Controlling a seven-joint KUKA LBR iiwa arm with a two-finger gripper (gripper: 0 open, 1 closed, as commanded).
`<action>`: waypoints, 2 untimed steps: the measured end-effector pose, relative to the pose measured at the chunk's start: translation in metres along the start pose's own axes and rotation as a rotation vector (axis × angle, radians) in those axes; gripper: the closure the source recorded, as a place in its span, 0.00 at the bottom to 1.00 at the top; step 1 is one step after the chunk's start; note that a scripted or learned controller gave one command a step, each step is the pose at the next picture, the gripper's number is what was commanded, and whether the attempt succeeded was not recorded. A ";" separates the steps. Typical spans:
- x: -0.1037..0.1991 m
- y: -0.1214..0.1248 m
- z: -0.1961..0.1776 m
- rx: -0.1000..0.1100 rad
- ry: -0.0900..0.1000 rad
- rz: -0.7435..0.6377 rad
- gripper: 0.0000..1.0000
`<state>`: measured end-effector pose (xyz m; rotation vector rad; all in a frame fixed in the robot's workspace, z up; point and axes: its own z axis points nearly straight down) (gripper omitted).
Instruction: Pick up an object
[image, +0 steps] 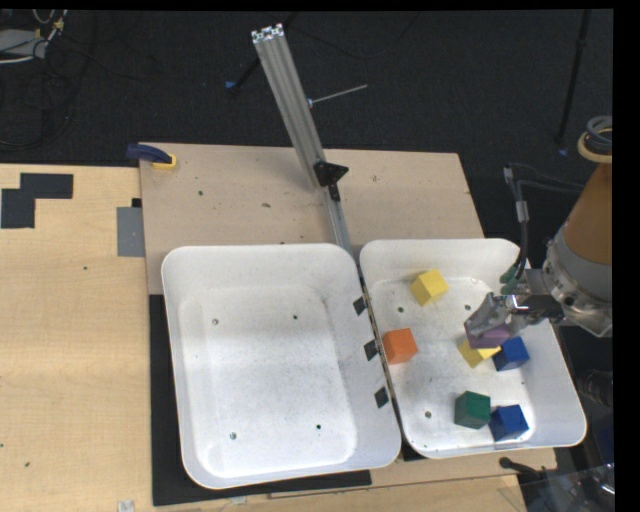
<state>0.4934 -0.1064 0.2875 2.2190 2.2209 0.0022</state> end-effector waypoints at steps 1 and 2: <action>0.040 0.014 0.016 0.008 0.003 -0.002 1.00; 0.094 0.020 0.033 0.010 0.003 -0.003 1.00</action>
